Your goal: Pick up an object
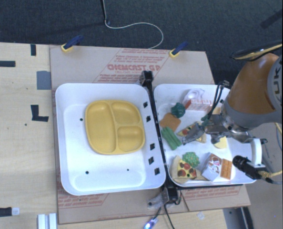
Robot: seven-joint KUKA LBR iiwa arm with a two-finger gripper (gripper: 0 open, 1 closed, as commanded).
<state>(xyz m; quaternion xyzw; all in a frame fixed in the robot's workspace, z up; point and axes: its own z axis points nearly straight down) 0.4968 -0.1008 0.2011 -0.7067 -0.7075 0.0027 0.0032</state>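
I'm hanging over the right bin [237, 92] w/ my jaws [197, 133] down among the toy food, approx. mid-bin. Can't tell how far they're open or whether anything's caught between them; too dark & small at the tip.

Nearest candidate: the green pickle [170, 138], lying at about 9 o'clock from my jaws, just beside them, slanting across the bin floor. An orange wedge [170, 121] is sitting at 10 o'clock, a dark green lump [178, 109] at 11. At 6 o'clock, near the front wall: pizza slice [184, 170] w/ a broccoli piece [190, 158] on it, & a small carton [217, 167] at 5.

I'm judging these as light, hollow, hard plastic, prob. slick, not fragile. The pickle is narrow, so gripping across its short width near the middle looks best. The pizza is too flat to pinch easily.

The left bin [65, 128] is carrying a yellow divided plate [115, 126], well apart from me.
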